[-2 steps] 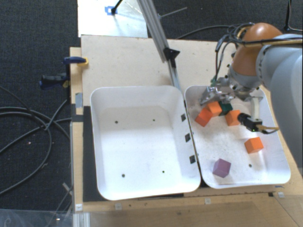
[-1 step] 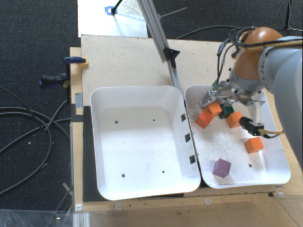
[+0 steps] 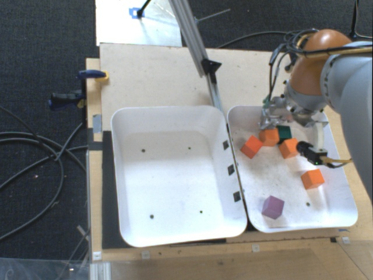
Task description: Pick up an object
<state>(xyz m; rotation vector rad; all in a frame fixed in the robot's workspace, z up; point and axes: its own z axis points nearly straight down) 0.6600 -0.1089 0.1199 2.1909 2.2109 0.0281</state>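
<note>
In the right bin (image 3: pixel 344 214), nearest us, lies a purple cube (image 3: pixel 273 206); beyond it an orange cube (image 3: pixel 313 178), then a far cluster of orange cubes (image 3: pixel 269 137) and a dark green block (image 3: pixel 284 132). The gripper (image 3: pixel 271 123) sits over that cluster; we cannot tell its fingers' state. We judge one cube should be centred before closing.

From my console I see the arm (image 3: pixel 349 74) at the upper right of the frame: a thick, rounded light-grey casing with a glossy orange band (image 3: pixel 317 63) bulging like a dome above the wrist. Thin black cables (image 3: pixel 280 54) loop along its left side toward the metallic silver gripper (image 3: pixel 273 120). At right centre, a small black fitting (image 3: pixel 309 151) carries a yellowish lead.
</note>
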